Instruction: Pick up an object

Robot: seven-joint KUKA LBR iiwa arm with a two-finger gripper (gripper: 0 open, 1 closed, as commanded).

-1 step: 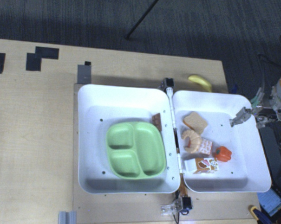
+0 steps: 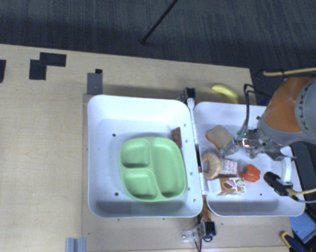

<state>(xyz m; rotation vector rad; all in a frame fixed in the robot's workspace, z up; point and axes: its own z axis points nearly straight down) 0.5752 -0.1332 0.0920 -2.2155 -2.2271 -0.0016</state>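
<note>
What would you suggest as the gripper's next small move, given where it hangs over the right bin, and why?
Probably a short descent onto the brown bread-like piece. The gripper hovers in the right bin just beside that piece, nearer to it than to the orange item or the small printed packet, and I see nothing held yet. This is a judgement; its height above the bin is hard to read.

A robotics lab: a pale plywood bench (image 2: 36,159) on dark blue carpet (image 2: 100,16), two shallow white plastic bins (image 2: 97,146), loose cables (image 2: 301,193), a black stand leg (image 2: 162,18).
</note>
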